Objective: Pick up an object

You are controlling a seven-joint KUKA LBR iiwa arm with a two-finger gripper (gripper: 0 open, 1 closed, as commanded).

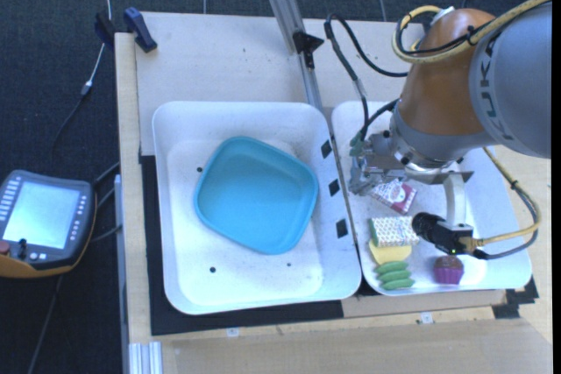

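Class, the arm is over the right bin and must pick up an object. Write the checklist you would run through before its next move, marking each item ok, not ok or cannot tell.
1. Gripper over the right bin: ok.
2. Objects within reach, pink packet and green pods: ok.
3. Fingers open: cannot tell.
4. Object held already: cannot tell.
5. Blue plate lies apart, in the left bin: ok.

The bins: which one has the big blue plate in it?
The left white bin holds the blue plate. The right bin holds small things instead: a green pea pod and a purple toy.
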